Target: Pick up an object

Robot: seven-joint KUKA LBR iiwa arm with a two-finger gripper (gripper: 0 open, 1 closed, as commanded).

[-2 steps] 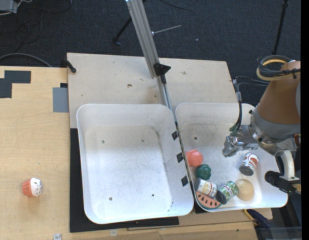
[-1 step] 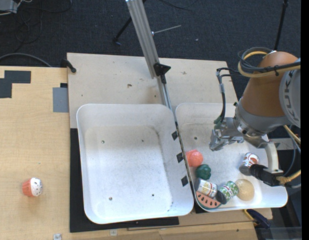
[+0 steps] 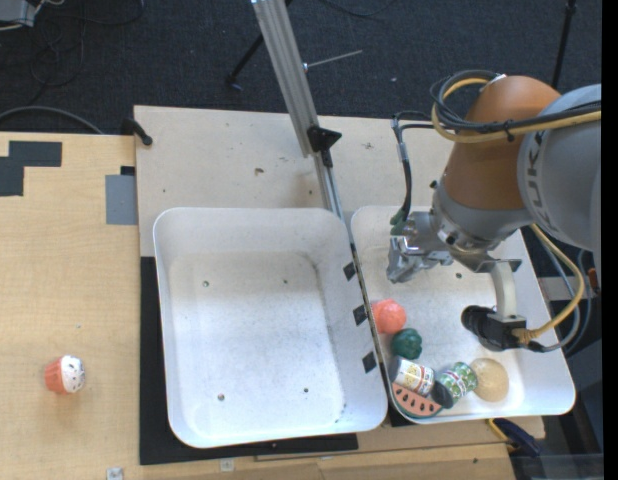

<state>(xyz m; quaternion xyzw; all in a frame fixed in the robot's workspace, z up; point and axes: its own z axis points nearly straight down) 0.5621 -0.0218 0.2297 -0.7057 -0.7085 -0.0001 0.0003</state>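
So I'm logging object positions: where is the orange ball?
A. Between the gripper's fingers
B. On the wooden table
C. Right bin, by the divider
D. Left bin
C: the orange ball lies in the right bin beside the divider, just above the dark green object.

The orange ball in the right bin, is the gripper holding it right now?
No, the orange ball lies on the floor of the right bin against the divider, apart from the gripper just above it in the picture.

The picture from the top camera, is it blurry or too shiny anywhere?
Camera view: mostly sharp and evenly lit; the white left bin looks bright but keeps its speckles; the small toys near the orange ball are too tiny to make out well; the floor behind is very dark.
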